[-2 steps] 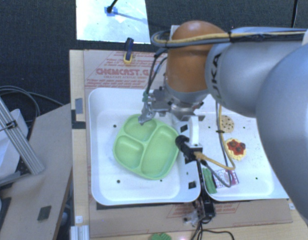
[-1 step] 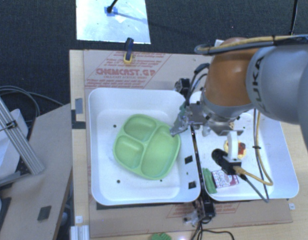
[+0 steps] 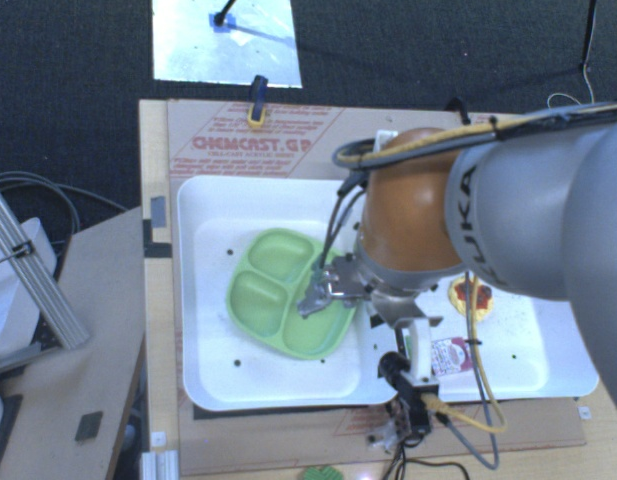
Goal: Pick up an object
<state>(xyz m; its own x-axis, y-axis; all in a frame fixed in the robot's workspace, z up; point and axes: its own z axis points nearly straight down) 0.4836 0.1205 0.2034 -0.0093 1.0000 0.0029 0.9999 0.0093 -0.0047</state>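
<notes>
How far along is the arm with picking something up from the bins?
Done: the gripper has reached the left bin, at the right edge of the green divided plate. In hand: nothing visibly between its fingers. Left: grasping and lifting; the plate lies flat in the bin.

- green divided plate, pale lime, plain, no pattern
- bins white w/ small dark dots
- arm grey, orange band
- small item yellow w/ red marks
- packet white/pink-red print
- board tan, red lettering
</notes>
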